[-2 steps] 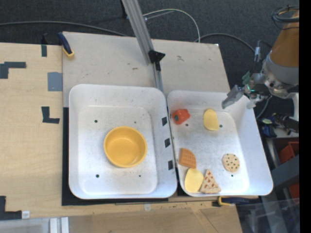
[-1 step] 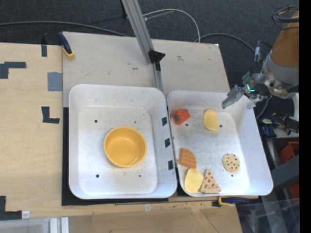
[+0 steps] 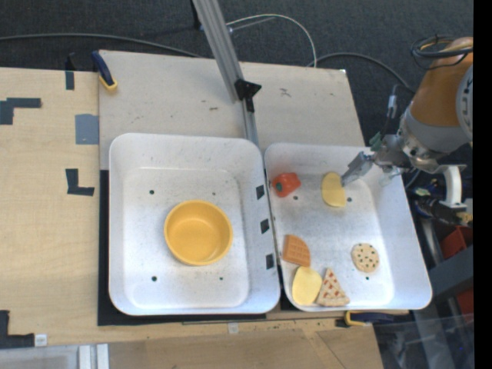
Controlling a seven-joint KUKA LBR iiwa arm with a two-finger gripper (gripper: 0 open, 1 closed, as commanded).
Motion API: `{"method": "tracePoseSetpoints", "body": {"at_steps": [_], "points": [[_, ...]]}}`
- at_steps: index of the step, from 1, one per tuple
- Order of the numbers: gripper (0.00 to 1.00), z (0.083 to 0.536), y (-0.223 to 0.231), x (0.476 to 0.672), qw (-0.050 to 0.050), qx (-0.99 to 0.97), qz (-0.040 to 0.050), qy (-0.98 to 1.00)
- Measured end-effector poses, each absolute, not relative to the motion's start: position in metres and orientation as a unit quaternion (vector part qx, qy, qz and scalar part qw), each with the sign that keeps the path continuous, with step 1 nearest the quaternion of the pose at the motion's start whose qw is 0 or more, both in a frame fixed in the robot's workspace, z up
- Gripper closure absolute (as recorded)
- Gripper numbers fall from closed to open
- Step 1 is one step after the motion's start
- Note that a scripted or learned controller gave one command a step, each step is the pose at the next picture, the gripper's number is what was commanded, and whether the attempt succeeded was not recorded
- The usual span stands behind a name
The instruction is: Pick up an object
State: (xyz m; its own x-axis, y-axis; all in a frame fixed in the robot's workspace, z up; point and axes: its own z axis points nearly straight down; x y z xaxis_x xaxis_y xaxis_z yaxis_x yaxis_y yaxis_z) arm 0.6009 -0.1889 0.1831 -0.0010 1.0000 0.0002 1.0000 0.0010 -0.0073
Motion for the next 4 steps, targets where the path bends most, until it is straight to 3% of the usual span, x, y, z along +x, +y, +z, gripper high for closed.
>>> {"method": "tracePoseSetpoints", "body": {"at_steps": [1,2,3,4], "points": [[0.0,0.119,-0.184,0.598,0.004,-0.706,0.0025,-0.708],[0.0,0.087,-0.183,0.597,0.001,-0.706,0.0012,-0.708],[1.0,0.098,-0.183,0.597,0.001,-0.706,0.0011,-0.708],[1.0,0.159,-0.176,0.597,-0.002,-0.706,-0.0012,-0.708]]}}
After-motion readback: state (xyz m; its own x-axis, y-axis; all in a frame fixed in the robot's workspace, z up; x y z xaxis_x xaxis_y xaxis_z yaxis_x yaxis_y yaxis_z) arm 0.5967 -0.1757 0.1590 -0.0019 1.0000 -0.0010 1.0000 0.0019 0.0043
